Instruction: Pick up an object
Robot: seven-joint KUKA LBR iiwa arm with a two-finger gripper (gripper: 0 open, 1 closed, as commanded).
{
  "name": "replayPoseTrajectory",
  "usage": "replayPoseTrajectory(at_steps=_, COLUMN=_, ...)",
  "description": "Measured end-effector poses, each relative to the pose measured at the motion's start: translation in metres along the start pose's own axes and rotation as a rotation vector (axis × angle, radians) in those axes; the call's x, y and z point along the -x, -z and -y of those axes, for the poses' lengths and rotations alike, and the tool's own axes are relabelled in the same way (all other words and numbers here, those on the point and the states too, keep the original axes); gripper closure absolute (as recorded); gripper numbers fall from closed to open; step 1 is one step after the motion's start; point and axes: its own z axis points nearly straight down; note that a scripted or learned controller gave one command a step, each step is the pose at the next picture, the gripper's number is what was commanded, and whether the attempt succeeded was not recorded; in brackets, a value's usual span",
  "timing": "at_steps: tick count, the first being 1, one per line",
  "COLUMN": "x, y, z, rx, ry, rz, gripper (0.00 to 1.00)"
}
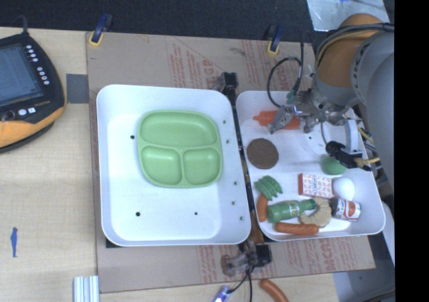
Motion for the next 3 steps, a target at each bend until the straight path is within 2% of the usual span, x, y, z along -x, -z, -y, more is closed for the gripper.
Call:
replayPoseTrajectory(at_steps=1, x=-0.0037, y=0.0005, z=0.0000, rx=0.000, ry=-0.002, rz=0.001, gripper=0.00)
replayPoseTrajectory(at_steps=2, x=-0.0013, y=0.0091, z=0.0037, rx=-0.016, ry=0.000, rz=0.002, gripper=1.00)
replayPoseTrajectory(at_steps=3, x=-0.0015, y=0.0099, z=0.0029, rx=-0.014, ry=0.001, rz=0.002, gripper=0.00)
